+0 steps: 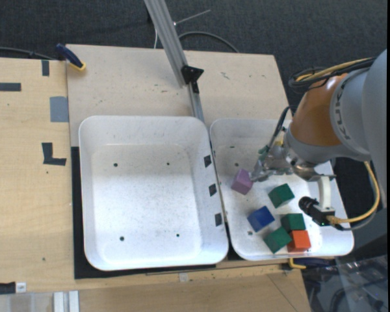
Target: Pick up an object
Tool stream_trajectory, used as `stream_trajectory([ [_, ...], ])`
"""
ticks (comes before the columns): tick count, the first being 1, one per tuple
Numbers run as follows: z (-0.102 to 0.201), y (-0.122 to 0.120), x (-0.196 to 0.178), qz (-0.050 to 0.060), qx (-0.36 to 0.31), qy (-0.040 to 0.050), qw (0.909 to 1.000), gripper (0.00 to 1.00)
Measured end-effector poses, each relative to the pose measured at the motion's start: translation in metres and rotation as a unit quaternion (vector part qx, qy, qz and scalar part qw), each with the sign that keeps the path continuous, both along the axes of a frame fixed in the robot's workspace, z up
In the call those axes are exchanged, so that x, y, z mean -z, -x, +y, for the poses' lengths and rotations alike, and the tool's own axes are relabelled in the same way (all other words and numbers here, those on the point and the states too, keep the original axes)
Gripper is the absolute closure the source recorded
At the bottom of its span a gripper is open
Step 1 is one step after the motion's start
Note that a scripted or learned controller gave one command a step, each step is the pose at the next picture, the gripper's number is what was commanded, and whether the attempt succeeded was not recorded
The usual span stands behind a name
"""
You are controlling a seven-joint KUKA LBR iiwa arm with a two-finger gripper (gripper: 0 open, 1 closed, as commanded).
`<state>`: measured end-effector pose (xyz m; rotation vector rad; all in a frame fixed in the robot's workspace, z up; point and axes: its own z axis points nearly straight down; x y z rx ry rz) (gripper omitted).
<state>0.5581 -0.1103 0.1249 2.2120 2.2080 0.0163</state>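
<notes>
The left bin (146,194) lies open across its whole floor. In the right bin (244,138), blocks crowd the near half: purple block (242,182), blue block (260,218), green blocks (281,195), orange block (300,240); its far-left corner stays free.

Bench surroundings, seen from above

A pale wooden board (149,77) lies under the bins, with a black mat (76,220) showing along its left and lower edges. A grey metal rail (166,28) slants down from the top and ends at a black bracket (191,75). A blue-and-yellow clamp (70,56) grips the board's upper-left corner. To the left, a lighter table surface (19,174) carries black and grey tape marks (51,153) (one is L-shaped). Dark carpet (279,12) fills the top, crossed by black cables (208,38).
</notes>
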Motion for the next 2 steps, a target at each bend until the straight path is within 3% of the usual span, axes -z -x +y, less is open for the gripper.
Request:
stream_trajectory([
  [1,-0.01,-0.002,-0.044,0.01,-0.001,-0.0014,0.9999,1.0],
  [2,-0.001,-0.003,-0.098,0.009,-0.002,-0.0015,1.0,1.0],
])
